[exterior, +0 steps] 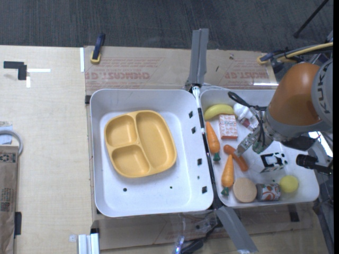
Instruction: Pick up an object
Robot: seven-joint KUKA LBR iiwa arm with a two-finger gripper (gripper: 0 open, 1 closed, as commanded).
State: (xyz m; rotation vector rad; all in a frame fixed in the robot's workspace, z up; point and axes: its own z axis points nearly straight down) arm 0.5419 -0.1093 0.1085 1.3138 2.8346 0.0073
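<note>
Overhead, arm (299, 97) angled down-left, reaching into right bin (312, 194).

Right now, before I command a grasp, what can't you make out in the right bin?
- End effector: finger state unreadable; blurred, partly under the arm.
- Small box: label print too small.
- Can: label too small.
- Black-and-white toy: shape unclear, small.
- Bin's right part: covered by the arm.

A grey arm (324, 97) with a broad rounded orange band (294, 95) and dark "KU" lettering.
</note>
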